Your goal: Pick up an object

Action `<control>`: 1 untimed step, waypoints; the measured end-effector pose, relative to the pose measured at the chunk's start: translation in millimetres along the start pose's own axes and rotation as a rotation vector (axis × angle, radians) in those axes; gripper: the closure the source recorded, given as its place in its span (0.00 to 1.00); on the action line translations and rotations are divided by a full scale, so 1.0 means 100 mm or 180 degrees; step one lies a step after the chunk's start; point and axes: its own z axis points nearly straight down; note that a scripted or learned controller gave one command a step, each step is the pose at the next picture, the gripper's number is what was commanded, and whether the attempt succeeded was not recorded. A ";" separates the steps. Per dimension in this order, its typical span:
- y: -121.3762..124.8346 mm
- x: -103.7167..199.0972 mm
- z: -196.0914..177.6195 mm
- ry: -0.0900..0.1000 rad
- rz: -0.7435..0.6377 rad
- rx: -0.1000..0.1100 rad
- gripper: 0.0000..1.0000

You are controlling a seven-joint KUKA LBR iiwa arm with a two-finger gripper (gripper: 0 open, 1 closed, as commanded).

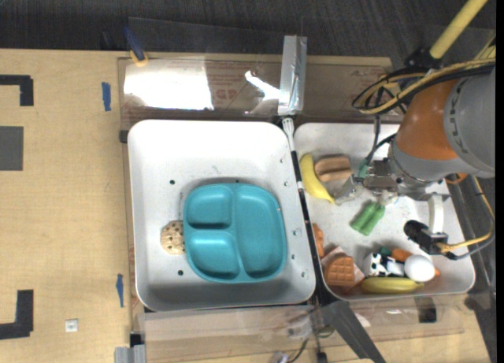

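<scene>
A: From the overhead camera, your gripper (358, 188) hovers low in the right bin (465, 275), beside the banana (313, 179) and just above the green object (367, 217).

B: Holding anything?

A: You cannot tell; the wrist hides how it stands.

B: Advice?

A: Centre over the green object, clear of the banana and bread (333, 166), descend straight, then close.

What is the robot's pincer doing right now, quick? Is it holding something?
Pincer: down in the right bin, right over the green object; whether it is open, closed or holding anything cannot be told.
</scene>
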 end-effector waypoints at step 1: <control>-0.50 0.05 -0.01 0.0004 -0.0190 0.0007 0.00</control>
